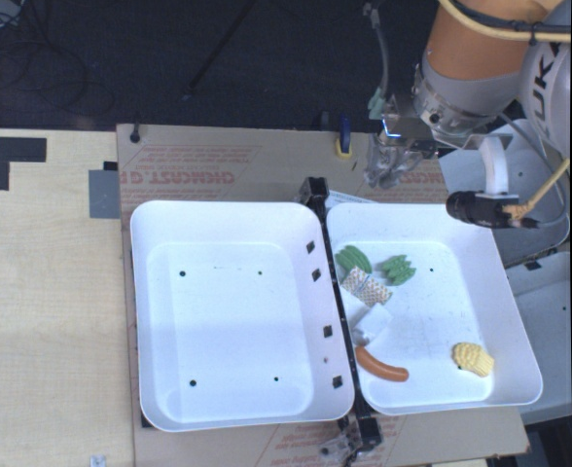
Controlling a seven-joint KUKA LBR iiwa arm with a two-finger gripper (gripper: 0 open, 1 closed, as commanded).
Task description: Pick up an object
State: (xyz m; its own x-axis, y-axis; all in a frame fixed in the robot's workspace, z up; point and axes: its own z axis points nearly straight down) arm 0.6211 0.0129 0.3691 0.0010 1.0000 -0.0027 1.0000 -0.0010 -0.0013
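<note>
Hovering behind the right bin, your tool is too blurred to call open or closed. Pickables sit crowded by the divider: green toys, patterned block, sausage (corn lies apart). Descend there and you risk nudging neighbours or clipping the wall.

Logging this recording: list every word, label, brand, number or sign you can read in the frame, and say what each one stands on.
Red print on the cardboard sheet behind the left bin: upside down from this view and too blurred to read with certainty.
More red print on the cardboard's front edge: too small to read.
A dark letter on the arm's grey housing: cut off, unreadable.
The toys in the right bin carry no visible text.
</note>
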